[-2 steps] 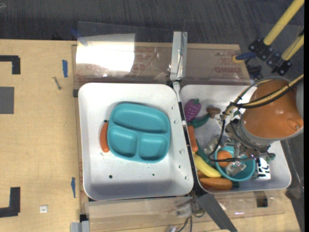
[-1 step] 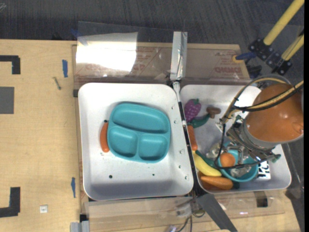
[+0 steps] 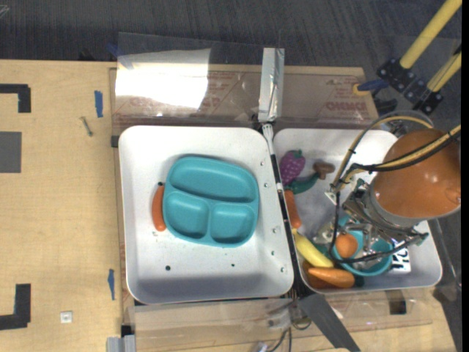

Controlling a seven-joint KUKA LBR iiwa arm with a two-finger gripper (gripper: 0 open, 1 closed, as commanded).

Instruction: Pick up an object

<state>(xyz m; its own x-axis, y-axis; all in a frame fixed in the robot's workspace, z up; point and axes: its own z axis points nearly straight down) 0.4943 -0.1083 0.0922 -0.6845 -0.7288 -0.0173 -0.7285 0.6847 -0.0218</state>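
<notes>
The pale wooden bench has a flat matte surface, with dark grey floor beyond it. Two shallow white plastic bins with rounded corners sit on it side by side. The left bin holds a smooth teal tray with three compartments, and a thin orange sausage-shaped piece lies touching its left edge. The arm's glossy orange band hangs over the right bin. The gripper is low among toy foods; whether it is spread or closed cannot be told. Just beside it lie a teal bowl, a small orange ball, a curved yellow banana, an orange carrot-like piece and a bumpy purple grape bunch.
</notes>
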